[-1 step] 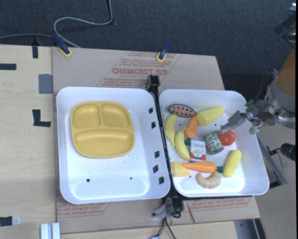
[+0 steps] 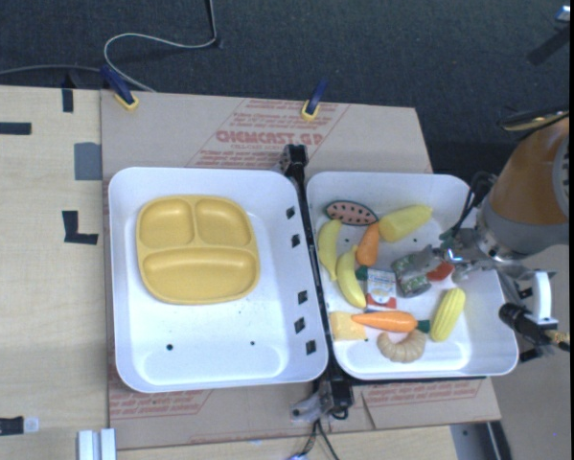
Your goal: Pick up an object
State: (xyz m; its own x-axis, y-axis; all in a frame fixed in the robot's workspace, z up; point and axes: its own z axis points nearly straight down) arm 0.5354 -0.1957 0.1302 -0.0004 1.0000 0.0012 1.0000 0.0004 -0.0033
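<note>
**Crowded bin, grasp may slip or grab two**

Nearest the camera, a carrot (image 2: pixel 386 321) and corn cob (image 2: pixel 447 313) lie almost touching. Just past them the gripper (image 2: pixel 423 268) sits low in the right bin (image 2: pixel 486 364) over a small grey-green item (image 2: pixel 411 282); grip state: cannot tell. Neighbours crowd in, so a nudge or double pick is likely. Farther off sits a yellow plate (image 2: pixel 197 249).

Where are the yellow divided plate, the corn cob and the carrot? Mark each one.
yellow divided plate (image 2: pixel 198 248): camera view, on the ridge above its large lower compartment.
corn cob (image 2: pixel 447 313): camera view, middle of the cob.
carrot (image 2: pixel 386 321): camera view, middle of its orange body.
</note>
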